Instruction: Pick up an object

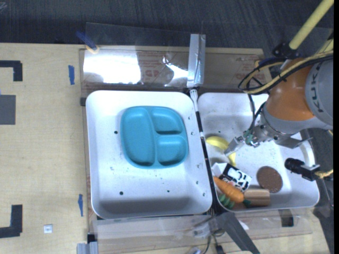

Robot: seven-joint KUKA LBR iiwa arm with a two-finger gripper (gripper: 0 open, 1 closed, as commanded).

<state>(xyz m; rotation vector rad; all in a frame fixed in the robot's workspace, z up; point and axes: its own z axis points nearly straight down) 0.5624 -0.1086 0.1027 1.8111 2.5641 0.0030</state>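
Over the right bin (296,194) you have the arm (294,97), reaching in from the right with its orange band above the wrist. Its gripper (239,142) sits low near the bin's left side, just beside a yellow piece (214,142) that looks like a banana. You cannot tell from this slant whether the tool is apart or together, and nothing shows clamped in it.

Look along the near edge of that bin for the other pickable things. A carrot (229,189) lies at the near left corner, orange with a green end. Touching it on the right is a wooden block (257,196). Just above the carrot sits a small black-and-white item (237,177), too small to name. A brown disc (270,178) lies flat to the right of it, apart from the gripper.

Your left bin (106,194) holds a blue divided tray (154,136), set a little toward the far side, with three compartments. A clear panel (137,62) stands behind both bins, catching glare.
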